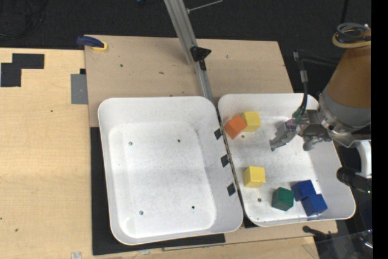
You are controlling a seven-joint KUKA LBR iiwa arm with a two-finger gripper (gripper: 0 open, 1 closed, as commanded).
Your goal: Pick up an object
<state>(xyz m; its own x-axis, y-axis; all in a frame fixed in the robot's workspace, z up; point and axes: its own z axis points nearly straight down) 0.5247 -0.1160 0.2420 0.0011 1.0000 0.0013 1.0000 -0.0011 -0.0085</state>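
In the right bin [267, 218] lie an orange block [236, 126] and a yellow block [251, 120] side by side near its left wall. A second yellow block [254, 176] rests lower down. A green block [282, 199] and a blue block [308, 196] sit near the front edge. My gripper [295, 136] hangs over the right half of this bin, to the right of the orange and upper yellow blocks. Its two grey fingers [279, 137] are spread apart with nothing between them.
The left bin [121, 112] lies beside the right one, with black clips along the shared edge. A slanted aluminium rail [180, 21] rises behind the bins. The arm's grey and orange body [348, 88] covers the right bin's far right corner.
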